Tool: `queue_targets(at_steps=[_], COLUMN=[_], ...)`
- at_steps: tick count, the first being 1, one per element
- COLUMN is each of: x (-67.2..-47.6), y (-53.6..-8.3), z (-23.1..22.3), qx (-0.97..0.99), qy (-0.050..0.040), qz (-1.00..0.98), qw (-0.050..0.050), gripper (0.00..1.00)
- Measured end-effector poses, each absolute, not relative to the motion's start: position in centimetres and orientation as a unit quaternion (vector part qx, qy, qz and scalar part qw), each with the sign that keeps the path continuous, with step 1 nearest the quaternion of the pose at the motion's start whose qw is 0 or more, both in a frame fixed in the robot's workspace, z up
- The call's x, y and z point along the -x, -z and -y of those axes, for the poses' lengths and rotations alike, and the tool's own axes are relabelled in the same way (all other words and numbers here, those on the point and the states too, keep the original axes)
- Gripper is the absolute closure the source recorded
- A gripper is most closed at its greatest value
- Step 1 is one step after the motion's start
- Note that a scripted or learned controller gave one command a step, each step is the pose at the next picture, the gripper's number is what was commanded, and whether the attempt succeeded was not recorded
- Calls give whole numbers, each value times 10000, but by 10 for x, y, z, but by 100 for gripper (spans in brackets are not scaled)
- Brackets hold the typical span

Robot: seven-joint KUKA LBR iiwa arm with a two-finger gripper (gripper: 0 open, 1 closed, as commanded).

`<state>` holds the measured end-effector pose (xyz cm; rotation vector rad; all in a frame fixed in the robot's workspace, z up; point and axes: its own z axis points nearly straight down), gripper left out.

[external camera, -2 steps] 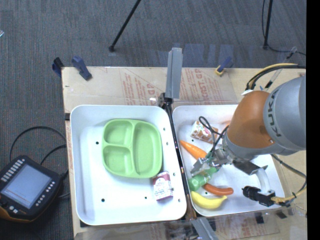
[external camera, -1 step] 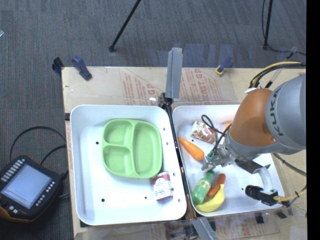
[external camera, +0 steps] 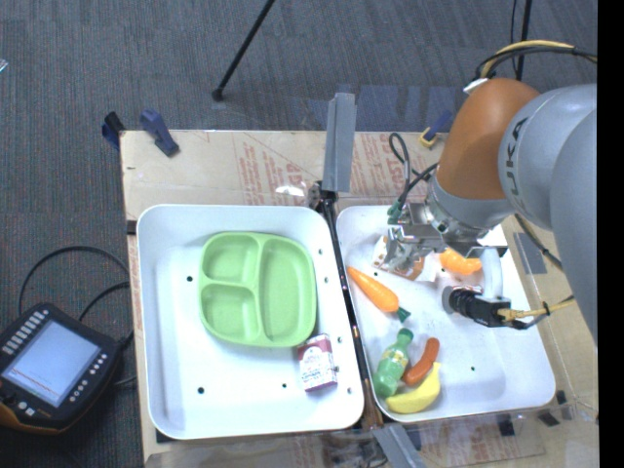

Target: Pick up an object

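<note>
— Orange carrot [external camera: 374, 290]: where?
— Right bin [external camera: 526, 373], centre-left; bottle [external camera: 393, 361], sausage [external camera: 423, 359] and banana [external camera: 415, 394] at its six o'clock.
— And the claw [external camera: 402, 249]?
— At the carrot's one o'clock; whether it grips anything cannot be told.

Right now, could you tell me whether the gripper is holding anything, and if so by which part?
It cannot be told. The gripper is low in the right bin, just above the carrot, but nothing shows between its fingers.
</note>
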<state>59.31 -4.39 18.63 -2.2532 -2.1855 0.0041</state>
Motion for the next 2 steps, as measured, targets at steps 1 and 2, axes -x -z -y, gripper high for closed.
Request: queue_targets(at_steps=[1, 2], x=[-585, -585], y=[-227, -227], z=[52, 52], qx=[7489, 7485], qy=[-13, -15], qz=[6627, 6632], qw=[11, 12], gripper=[100, 0])
